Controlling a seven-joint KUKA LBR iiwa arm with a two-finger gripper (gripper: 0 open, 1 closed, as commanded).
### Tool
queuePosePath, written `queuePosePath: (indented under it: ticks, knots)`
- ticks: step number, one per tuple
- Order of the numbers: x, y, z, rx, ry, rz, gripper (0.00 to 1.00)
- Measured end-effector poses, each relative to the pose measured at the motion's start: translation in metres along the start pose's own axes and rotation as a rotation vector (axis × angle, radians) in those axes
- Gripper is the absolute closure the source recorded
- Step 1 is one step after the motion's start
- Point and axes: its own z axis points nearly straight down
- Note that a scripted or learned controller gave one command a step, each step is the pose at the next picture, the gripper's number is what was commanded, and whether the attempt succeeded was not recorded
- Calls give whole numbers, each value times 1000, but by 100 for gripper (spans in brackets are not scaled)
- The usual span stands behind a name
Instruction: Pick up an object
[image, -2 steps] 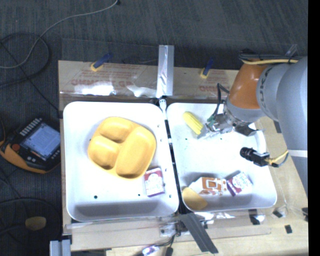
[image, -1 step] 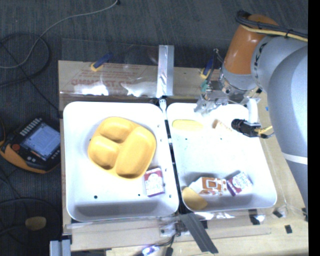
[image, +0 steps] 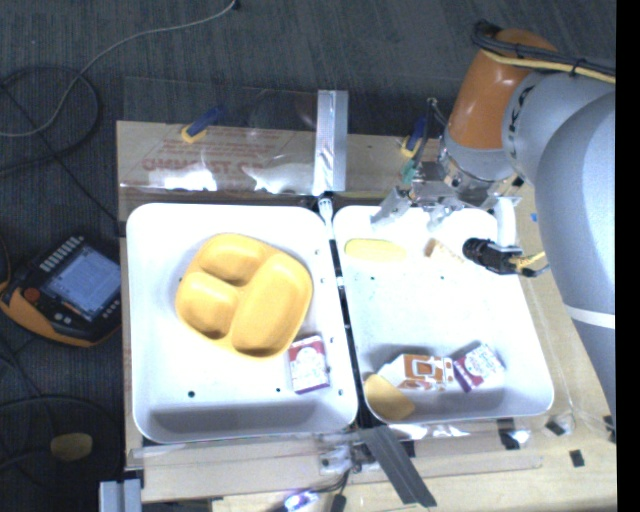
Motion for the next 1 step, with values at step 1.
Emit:
queuePosePath:
  ticks: [1]
  knots:
    - [-11, 7, 71, -28, -1, -123, 0]
